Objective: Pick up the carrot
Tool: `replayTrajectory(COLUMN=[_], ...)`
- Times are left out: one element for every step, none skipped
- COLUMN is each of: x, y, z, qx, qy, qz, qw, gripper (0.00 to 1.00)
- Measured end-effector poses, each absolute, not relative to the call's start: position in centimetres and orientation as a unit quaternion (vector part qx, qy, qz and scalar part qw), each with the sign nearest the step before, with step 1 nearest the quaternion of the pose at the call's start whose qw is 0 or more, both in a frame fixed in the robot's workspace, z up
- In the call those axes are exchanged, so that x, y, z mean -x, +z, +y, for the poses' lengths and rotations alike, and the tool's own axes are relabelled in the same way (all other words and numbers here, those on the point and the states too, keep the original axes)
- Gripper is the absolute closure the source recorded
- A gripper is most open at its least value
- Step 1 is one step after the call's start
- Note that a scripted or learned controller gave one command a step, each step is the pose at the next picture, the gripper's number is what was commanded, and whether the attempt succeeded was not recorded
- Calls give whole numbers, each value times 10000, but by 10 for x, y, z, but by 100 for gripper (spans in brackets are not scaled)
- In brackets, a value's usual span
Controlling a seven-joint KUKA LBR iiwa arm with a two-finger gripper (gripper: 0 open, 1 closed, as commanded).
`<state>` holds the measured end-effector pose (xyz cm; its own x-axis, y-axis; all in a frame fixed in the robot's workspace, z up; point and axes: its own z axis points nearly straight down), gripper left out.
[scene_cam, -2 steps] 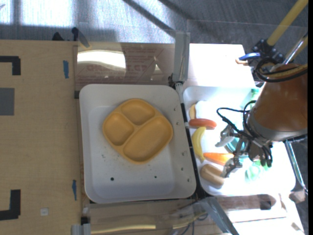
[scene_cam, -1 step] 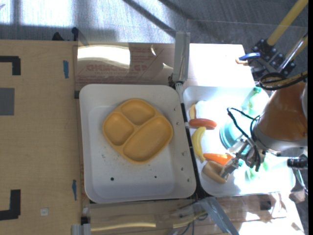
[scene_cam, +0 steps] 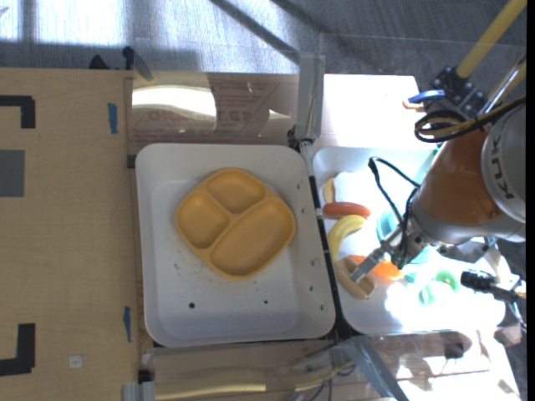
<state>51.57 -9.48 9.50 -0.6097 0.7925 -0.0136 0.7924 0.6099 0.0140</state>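
The carrot (scene_cam: 388, 270) is a small orange piece lying in the right bin (scene_cam: 401, 320), toward its middle. My gripper (scene_cam: 374, 263) is low inside that bin, directly over the carrot's left part and hiding some of it. The carrot seems to rest on the bin floor, touching or nearly touching the gripper tip. The grey arm with its orange band (scene_cam: 456, 182) comes in from the right above the bin.
Crowded beside the carrot are a yellow banana (scene_cam: 344, 230), a red sausage (scene_cam: 345, 209) and a tan bread piece (scene_cam: 353, 282) to its left. Teal and green toys (scene_cam: 436, 286) lie to its right. The left bin (scene_cam: 159, 249) holds a yellow divided plate (scene_cam: 236, 221).
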Motion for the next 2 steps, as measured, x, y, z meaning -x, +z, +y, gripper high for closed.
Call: replayTrajectory(x=[-523,-510], y=[114,107], z=[-92,-125], qx=[-4385,-6319], qy=[86,168], qz=[8985,7746], qw=[174,196], gripper=[100,100])
